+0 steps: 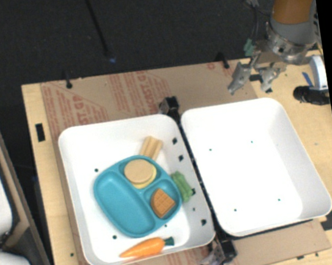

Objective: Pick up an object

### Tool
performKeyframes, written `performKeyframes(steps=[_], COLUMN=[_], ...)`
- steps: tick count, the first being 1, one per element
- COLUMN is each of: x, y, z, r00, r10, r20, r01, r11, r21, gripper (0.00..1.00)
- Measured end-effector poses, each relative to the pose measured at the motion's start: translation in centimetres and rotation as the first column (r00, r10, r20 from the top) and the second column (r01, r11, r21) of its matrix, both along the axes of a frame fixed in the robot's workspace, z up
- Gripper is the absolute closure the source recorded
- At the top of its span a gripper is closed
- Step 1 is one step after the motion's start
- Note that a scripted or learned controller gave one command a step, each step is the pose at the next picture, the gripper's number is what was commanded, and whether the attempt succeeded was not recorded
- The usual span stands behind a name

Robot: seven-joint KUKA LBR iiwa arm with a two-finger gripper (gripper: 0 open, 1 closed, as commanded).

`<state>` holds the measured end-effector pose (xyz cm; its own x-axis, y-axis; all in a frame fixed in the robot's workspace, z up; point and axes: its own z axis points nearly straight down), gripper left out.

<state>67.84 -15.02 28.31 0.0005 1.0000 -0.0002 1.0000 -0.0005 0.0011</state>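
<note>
Nearest me, a toy carrot [147, 247] lies in the left bin [79, 172] beside a blue divided tray [124, 206] holding a round biscuit [141, 171] and a waffle piece [163, 202]; up beyond the right bin [291, 141], the pincer [255, 78] hangs spread over the tabletop [111, 97], pinching nothing.

**Two Bins, Side by Side on Bench**

In the left bin [76, 173]: a divided tray [124, 206] at centre, a round biscuit [140, 171] and a waffle piece [163, 202] in its compartments. Behind the tray, a wooden block [151, 146]; before it, a carrot [145, 247]. Above the right bin's [251, 165] far edge, the gripper [256, 79].
</note>
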Motion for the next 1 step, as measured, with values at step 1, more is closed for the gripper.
performKeyframes(steps=[1], x=[-5.65], y=[3.63], z=[-9.69], r00=[1.0], r10=[0.001], r20=[-0.008], r01=[-0.001], r11=[1.0], r21=[0.001], gripper=[0.0])
